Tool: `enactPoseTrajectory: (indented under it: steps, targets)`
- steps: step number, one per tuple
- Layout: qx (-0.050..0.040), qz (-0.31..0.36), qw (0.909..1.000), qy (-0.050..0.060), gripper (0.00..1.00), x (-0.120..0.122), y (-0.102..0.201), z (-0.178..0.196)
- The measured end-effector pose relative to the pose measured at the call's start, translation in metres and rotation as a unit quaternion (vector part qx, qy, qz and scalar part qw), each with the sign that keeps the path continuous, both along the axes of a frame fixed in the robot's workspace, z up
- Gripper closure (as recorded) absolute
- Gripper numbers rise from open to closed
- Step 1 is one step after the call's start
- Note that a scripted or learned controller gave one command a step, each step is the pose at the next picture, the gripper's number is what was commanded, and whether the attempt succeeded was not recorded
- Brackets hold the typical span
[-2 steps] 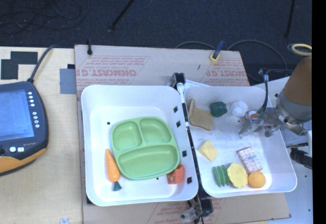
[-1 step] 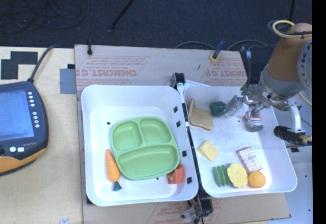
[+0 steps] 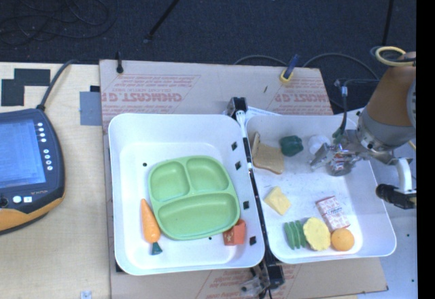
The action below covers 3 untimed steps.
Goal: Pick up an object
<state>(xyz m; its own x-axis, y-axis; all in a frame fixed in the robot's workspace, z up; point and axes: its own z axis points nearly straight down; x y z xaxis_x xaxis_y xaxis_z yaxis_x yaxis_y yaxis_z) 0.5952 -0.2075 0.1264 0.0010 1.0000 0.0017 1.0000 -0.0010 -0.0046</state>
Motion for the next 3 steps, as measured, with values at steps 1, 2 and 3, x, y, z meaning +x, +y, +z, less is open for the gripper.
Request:
enactPoseTrajectory:
  steps: [1,2,3]
  targets:
    - [-0.0002,0.0,1.0,0.0,0.0,-0.033,-0.005,0.016]
    - [-0.0007,0.004,1.0,-0.005,0.0,0.053,0.034,0.044]
    - [-0.0007,-0.001,1.0,0.001,0.0,0.024,-0.008,0.006]
